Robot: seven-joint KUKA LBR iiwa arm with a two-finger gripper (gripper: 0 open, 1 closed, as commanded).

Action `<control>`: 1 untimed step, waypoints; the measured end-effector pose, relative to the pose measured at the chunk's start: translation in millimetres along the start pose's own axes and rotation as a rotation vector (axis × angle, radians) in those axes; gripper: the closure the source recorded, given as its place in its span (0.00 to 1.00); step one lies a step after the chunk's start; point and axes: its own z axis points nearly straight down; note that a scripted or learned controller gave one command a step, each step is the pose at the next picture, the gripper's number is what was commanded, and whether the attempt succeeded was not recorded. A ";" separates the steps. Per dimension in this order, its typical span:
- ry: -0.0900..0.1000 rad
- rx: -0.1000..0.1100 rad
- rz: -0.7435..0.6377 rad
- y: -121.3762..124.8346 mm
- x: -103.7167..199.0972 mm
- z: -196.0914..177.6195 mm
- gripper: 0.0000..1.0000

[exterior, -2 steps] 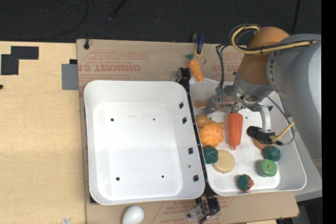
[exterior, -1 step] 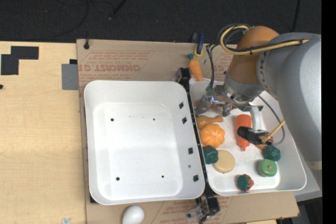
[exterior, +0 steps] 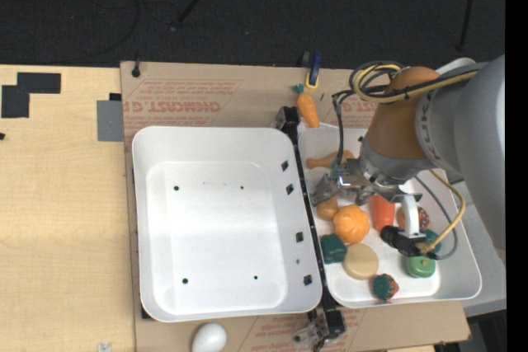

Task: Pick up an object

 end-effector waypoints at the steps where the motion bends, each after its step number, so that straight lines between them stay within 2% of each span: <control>1: 0.000 -0.002 0.000 -26.8 -3.7 0.2 0.00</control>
